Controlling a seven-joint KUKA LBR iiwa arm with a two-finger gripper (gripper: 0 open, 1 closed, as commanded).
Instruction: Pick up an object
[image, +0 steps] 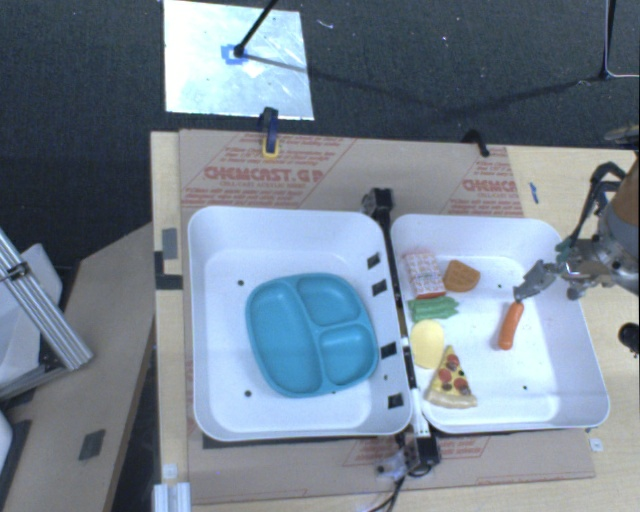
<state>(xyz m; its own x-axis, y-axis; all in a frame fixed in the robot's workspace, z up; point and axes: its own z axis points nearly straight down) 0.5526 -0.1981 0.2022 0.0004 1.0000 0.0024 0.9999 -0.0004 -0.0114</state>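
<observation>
Arm (620, 230) cut off by right edge.

Right bin (560, 400): floor bare at near right; carrot (510, 325) mid-floor; pizza slice (451, 380), other toy food crowd left wall.

Blue tray (300, 335); orange carrot (510, 325); white bins (215, 300).

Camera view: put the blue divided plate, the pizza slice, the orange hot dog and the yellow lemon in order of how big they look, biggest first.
1. blue divided plate, by far the largest.
2. pizza slice.
3. yellow lemon and orange hot dog: too alike to rank; the lemon is rounder, the hot dog longer and thinner.
</observation>
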